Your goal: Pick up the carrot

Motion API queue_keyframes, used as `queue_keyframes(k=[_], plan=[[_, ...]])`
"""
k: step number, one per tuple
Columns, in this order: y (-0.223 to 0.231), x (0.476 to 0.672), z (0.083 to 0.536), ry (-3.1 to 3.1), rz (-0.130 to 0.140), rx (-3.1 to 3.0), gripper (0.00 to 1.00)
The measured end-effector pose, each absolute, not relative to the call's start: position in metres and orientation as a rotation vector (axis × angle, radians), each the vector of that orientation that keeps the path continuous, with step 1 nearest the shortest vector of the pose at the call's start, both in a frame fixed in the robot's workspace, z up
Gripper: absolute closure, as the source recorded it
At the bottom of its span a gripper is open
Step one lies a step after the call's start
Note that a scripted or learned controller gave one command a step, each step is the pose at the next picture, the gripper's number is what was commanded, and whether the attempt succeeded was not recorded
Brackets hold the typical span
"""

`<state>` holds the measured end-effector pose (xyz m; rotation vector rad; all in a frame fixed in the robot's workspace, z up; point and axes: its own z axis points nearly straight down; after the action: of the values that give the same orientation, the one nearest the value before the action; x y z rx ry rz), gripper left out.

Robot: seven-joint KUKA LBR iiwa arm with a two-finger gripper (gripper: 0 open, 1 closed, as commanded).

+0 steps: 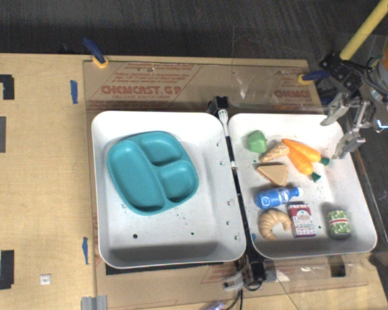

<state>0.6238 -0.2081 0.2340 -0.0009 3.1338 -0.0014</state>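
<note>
The carrot (302, 155) is orange with a green end and lies in the far part of the right bin (365, 231), tilted down toward the right. Its left end touches a tan wedge-shaped food piece (275, 171). My gripper (341, 128) hangs over the bin's far right corner, just right of and slightly beyond the carrot. Its two fingers (350, 141) stand apart, open, with nothing between them.
The right bin also holds a green lump (256, 141), a blue bottle (278, 197), a croissant (275, 223), a red box (301, 220) and a green can (338, 223). A teal divided plate (152, 171) lies in the left bin (103, 192).
</note>
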Motion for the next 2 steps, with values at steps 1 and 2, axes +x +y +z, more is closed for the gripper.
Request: queue_keyframes(k=[1,2], plan=[[-0.222,0.644,0.121,3.13,0.006,-0.272,0.0],[-0.211,0.644,0.109,3.11,-0.007,-0.307,0.0]])
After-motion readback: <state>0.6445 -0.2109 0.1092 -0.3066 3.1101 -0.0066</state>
